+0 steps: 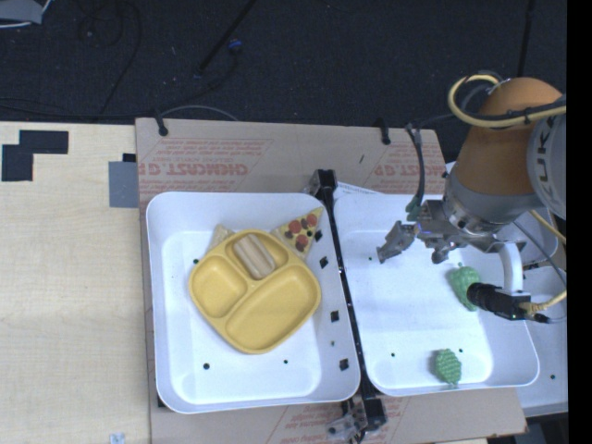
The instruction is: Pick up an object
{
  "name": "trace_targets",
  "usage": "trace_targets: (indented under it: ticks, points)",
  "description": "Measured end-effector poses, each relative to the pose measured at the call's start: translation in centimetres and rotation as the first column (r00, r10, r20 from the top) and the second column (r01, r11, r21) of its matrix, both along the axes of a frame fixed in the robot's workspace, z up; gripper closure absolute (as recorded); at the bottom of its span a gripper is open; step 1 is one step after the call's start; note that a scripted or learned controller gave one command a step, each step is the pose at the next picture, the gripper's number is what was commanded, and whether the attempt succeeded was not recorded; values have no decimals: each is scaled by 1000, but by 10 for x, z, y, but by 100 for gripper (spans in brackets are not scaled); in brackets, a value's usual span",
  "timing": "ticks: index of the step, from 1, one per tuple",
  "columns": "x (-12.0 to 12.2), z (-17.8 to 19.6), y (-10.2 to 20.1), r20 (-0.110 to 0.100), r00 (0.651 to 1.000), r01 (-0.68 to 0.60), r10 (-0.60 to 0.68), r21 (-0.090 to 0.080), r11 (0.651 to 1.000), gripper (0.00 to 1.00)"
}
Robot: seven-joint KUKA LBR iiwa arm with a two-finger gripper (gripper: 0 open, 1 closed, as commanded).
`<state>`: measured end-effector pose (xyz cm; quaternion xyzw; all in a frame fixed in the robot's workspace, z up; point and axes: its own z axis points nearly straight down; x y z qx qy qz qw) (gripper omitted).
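The arm reaches in from the right over the right bin point(370, 359), and its hand point(412, 239) hangs above the bin's upper middle with nothing visibly between its parts; whether it is spread or closed cannot be told from this slant. Two candidates lie in that bin: a pale green object point(463, 283) just beside the hand, toward the lower right and partly under the wrist cabling, and a darker green knobbly object point(448, 366) near the front wall, well apart from the hand. The pale one is the nearer; its long axis seems to run down the bin toward the front wall. In the left bin sit a yellow divided tray point(268, 308) and a toy pizza slice point(303, 230).
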<state>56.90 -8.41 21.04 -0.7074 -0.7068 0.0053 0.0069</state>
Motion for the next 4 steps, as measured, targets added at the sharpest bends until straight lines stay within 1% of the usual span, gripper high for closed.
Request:
trace_targets:
  ticks: [1,2,4]
  points:
    - [3,7,0,13,1000,-2,2,-1,1000,0]
    - [10,-40,4,11,1000,-2,2,-1,1000,0]
    - [12,-125,4,11,1000,0,0,-1,1000,0]
